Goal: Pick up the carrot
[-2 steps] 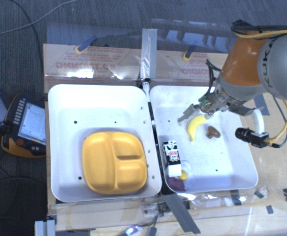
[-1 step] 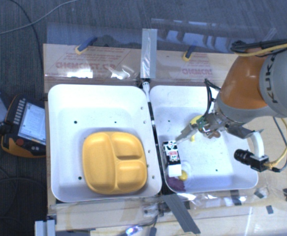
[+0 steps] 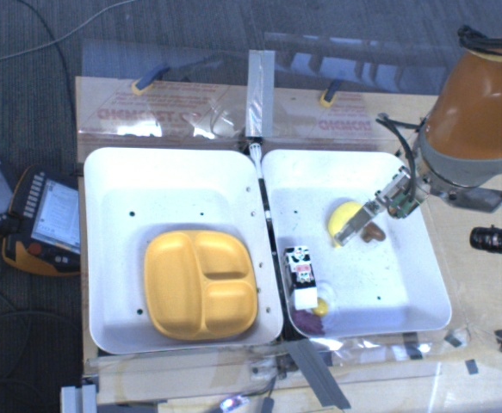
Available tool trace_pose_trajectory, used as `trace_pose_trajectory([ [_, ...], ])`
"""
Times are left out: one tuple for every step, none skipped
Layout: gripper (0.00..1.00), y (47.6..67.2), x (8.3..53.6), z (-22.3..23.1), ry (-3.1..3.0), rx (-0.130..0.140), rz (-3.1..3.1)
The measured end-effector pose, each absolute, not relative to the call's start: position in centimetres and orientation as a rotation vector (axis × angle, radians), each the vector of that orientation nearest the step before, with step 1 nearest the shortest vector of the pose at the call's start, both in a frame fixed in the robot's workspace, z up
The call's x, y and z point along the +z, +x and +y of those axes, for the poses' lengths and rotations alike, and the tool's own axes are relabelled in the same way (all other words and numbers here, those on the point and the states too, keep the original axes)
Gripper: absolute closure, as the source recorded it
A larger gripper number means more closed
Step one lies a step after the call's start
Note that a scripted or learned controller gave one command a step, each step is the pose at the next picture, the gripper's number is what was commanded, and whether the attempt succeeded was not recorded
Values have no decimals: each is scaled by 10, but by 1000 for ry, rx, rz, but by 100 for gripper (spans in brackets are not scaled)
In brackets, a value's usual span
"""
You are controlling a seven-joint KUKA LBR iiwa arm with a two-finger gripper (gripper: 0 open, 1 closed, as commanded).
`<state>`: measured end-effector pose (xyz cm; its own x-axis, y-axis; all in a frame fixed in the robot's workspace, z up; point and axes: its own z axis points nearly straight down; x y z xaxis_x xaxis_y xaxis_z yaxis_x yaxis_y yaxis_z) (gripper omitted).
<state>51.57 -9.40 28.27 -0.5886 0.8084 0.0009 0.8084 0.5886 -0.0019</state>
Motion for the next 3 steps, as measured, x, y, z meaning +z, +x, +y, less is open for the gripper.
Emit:
trace_pose_trajectory([
  [0,485,269,-83,-1345,3,-2836],
  [0,484,181,-72,-1378,3,-2816],
  [100,485,188,-71,-1373,1,-2814],
])
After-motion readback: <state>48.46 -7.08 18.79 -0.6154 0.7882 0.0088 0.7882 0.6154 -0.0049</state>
